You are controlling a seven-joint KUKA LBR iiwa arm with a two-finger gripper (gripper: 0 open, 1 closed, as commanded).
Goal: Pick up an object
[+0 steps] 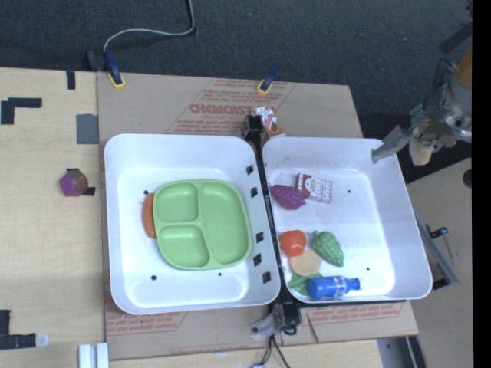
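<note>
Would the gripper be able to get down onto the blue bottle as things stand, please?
Probably yes. The blue bottle lies uncovered near the right bin's front wall, with nothing on top; the gripper is above the bin's far right corner.

Toy foods [311, 244] – right bin [383, 175], lying loose

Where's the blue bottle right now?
The blue bottle lies on its side at the near edge of the right bin, just below the tan disc and the green toy.

Green tray [203, 223], purple grapes [288, 196], blue bottle [331, 287], white bins [123, 205].
</note>
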